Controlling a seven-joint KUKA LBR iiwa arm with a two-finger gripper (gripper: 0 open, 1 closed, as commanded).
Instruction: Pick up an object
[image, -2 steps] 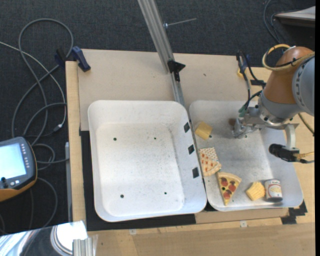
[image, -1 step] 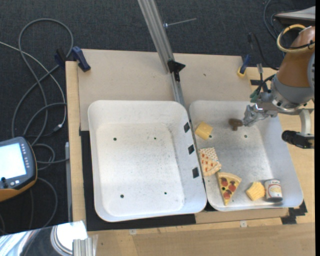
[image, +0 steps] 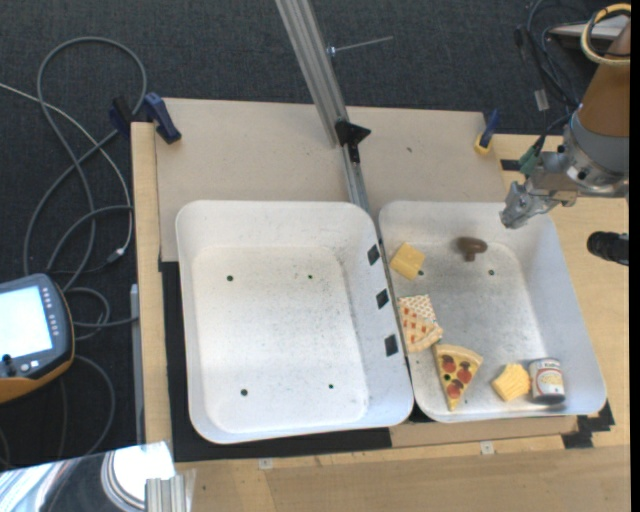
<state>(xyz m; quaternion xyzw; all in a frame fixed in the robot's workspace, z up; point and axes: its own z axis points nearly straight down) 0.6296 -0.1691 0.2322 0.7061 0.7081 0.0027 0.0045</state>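
The pincer (image: 518, 210), its grip state impossible to tell, hung over the right bin (image: 570, 310) rim, the brown lump (image: 471, 245) just beside it, likely the easiest pick if approached squarely from above.

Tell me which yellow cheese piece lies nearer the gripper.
The cheese block at the right bin's upper left, beside the divider; the other cheese piece sits by the can, farther from the gripper.

Light fell evenly and bright from above me; the 2 white bins (image: 280, 230) nearly washed out, shadows stayed soft, and the picture looked slightly grainy, softest at corners.
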